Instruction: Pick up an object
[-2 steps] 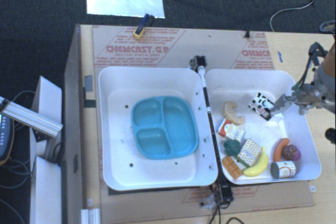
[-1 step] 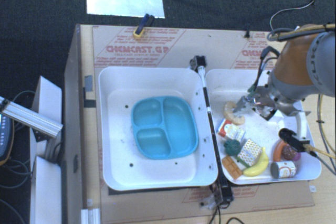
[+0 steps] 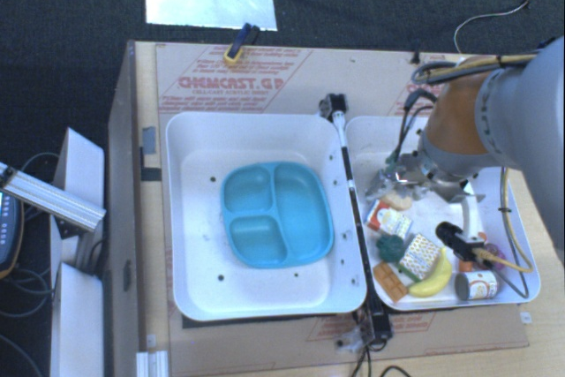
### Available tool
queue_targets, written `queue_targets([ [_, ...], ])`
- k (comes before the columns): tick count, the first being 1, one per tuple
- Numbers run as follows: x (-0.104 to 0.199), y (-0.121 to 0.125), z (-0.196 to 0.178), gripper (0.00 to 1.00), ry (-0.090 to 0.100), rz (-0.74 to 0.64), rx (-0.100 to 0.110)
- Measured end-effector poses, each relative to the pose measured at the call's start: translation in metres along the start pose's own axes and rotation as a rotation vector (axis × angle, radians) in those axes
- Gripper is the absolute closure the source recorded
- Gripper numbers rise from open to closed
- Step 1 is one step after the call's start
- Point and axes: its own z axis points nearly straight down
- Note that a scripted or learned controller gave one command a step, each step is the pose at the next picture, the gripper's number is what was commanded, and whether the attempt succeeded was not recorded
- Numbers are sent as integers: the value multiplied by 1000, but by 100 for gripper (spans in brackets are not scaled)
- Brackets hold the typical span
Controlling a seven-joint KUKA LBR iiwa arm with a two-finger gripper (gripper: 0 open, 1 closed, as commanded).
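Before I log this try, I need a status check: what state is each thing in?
Gripper: low in the right bin, over the toy pile.
Blue divided plate: flat in the left bin, right side up.
Banana: lying in the right bin.
Small can: on its side by the banana.

The hand (image 3: 395, 181) is silver-grey metal, under an orange band (image 3: 455, 119) on a grey arm (image 3: 521, 106). Just below the hand lies a red and white packet (image 3: 386, 213), then a dark green lump (image 3: 389, 248) and a box with a yellow and white checked pattern (image 3: 420, 253). Further below, a yellow banana (image 3: 433, 281) and an orange can with a white label (image 3: 478, 284). Well to the hand's left, a sky-blue divided tray (image 3: 276, 214) sits in a white bin (image 3: 199, 190). The bench (image 3: 265, 75) is pale tan with red lettering.
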Motion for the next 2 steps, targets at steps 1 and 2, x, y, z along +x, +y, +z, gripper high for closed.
queue_targets([
  [1,-16,-100,0,0,0,4,0],
  [2,-31,-66,-1,0,-1,3,-2],
])
